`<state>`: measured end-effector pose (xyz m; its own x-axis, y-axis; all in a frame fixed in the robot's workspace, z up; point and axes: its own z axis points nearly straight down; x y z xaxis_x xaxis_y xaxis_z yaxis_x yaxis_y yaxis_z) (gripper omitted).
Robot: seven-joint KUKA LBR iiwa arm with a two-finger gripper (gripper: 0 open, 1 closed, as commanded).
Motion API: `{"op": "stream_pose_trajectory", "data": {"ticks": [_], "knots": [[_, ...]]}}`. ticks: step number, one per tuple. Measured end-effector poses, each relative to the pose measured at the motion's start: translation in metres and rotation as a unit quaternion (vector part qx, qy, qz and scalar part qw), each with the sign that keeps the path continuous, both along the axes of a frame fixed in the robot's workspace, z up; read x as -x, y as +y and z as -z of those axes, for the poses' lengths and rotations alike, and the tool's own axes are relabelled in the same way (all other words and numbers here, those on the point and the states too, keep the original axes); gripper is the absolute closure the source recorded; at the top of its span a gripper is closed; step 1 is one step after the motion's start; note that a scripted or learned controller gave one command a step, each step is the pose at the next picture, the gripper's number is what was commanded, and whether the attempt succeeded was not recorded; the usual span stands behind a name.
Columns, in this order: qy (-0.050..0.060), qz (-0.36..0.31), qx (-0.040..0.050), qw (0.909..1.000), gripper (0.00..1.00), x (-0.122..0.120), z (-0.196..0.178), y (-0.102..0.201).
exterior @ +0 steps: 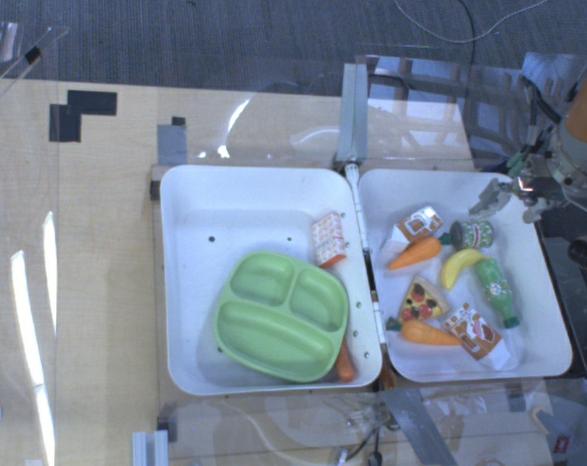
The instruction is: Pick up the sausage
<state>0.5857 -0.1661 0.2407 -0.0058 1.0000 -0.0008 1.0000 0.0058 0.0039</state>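
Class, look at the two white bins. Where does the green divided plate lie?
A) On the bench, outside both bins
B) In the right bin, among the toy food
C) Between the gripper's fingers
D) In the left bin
D: the green plate lies flat on the left bin's floor.

1. Both white bins look like smooth, slightly glossy plastic.
2. The green divided plate looks matt plastic.
3. At 9 o'clock, the bench shows pale wood grain.

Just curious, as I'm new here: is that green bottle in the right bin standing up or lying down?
Lying down. The green bottle rests on its side on the right bin floor, beside the banana.
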Motion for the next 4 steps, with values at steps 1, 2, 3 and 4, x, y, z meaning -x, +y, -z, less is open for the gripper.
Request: {"op": "stream_pose_trajectory", "data": {"ticks": [1,2,3,4], "knots": [[-0.002,0.072,-0.0005,0.9974,0.00,0.040,0.145,0.037],[-0.004,0.039,-0.0004,0.9992,0.00,0.012,0.152,0.059],[-0.001,0.109,-0.0004,0.9941,0.00,-0.002,0.112,0.037],[-0.003,0.131,-0.0010,0.9914,0.00,0.008,0.152,0.079]]}}
